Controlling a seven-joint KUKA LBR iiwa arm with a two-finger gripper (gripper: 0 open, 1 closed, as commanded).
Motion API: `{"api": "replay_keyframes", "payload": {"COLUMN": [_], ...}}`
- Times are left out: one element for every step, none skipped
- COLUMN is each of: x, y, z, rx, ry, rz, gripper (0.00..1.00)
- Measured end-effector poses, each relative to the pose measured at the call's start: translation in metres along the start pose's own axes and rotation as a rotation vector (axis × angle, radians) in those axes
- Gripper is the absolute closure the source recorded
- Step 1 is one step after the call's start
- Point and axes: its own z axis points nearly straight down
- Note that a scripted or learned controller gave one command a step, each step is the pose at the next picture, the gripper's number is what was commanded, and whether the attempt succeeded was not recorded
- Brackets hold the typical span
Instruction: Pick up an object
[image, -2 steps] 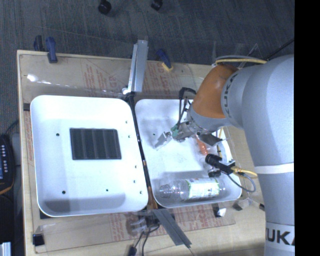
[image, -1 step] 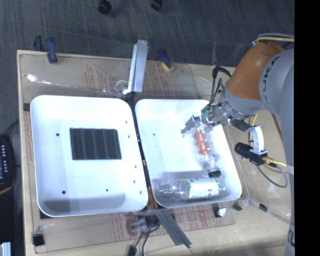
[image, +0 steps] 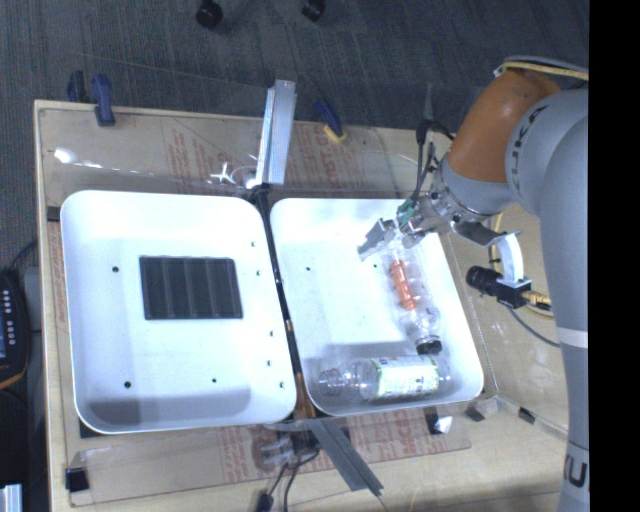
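Your gripper, state unclear, hovers above the orange-labelled bottle: light, slick plastic — take its middle.

Even, fairly bright overhead light is recorded; the two white bins are rendered near overexposure, with a soft grey shadow along the left bin's near wall. Specular glare is noted on the clear sheet at upper left. Fine detail is softened throughout by low resolution.

One bottle lies just below the hand in the right bin; another bottle lies beyond it, along the near wall.
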Motion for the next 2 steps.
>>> {"api": "replay_keyframes", "payload": {"x": [-0.005,-0.006], "y": [0.026,0.029], "z": [0.08,0.058], "rx": [0.002,-0.001], "ry": [0.002,0.0], "rz": [-0.083,-0.099], "gripper": [0.0,0.0]}}
